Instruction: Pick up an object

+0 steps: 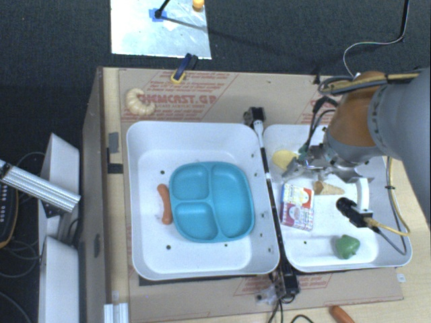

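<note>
Low over the far, left part of the right bin point(316, 264), the fingers point(304, 164) hung at the end of the grey arm point(394, 116), and whether they stood apart or together could not be told from this slant. Just to the view's left of the fingers lay a small yellow piece point(284, 158), close against them. Just on their near right side lay a pale beige scrap point(328, 188). Nearer the camera than the fingers, a red-and-white printed packet point(298, 206) lay flat on the bin floor. Farther off, toward the near right corner, sat a green lump point(347, 246), well apart from the fingers. Beyond the divider, to the fingers' left in the view, the left bin point(145, 247) held a blue divided plate point(212, 200), with an orange sausage point(165, 203) lying just beside the plate's left edge. Farthest from the fingers, a pale curled thing point(138, 101) rested on the tabletop point(222, 99) behind the left bin.
</note>
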`<state>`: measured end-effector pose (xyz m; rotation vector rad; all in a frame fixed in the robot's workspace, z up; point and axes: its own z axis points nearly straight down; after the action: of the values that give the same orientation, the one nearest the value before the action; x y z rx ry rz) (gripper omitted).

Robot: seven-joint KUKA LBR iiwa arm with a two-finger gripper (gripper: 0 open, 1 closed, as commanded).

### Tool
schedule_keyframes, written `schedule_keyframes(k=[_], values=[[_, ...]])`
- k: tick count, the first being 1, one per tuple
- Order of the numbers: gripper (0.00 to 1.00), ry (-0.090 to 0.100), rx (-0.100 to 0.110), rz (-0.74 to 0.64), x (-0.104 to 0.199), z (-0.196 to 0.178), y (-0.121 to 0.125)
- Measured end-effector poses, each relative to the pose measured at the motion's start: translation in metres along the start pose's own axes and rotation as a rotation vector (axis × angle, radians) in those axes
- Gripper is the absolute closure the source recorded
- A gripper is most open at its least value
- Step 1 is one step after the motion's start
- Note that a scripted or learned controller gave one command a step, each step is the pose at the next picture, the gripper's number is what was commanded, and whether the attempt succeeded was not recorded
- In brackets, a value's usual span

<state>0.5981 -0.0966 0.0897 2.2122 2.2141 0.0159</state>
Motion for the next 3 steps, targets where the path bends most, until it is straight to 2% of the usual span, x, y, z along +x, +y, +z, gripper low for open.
schedule_keyframes(k=[1, 2, 3], values=[[0.0, 0.0, 0.0, 0.0, -0.014, 0.0, -0.024], [0.0, 0.001, 0.012, -0.003, -0.013, 0.005, 0.049], [0.0, 0.0, 0.014, -0.001, -0.052, 0.005, 0.014]])
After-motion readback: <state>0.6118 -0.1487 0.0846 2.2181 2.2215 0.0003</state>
